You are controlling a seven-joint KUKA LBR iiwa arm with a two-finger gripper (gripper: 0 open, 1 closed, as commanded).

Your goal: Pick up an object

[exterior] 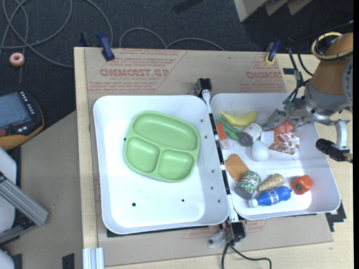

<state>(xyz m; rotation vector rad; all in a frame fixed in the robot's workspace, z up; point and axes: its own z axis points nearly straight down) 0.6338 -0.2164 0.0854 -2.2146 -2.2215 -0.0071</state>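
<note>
The hand (279,118) hangs low over the far part of the right bin (324,202), its fingers spread apart and holding nothing, just beside the orange-and-white packet (285,141) and the banana (239,118). To grasp cleanly, I judge it should settle straight down astride the packet, clear of the white egg (259,151), then close.
</note>
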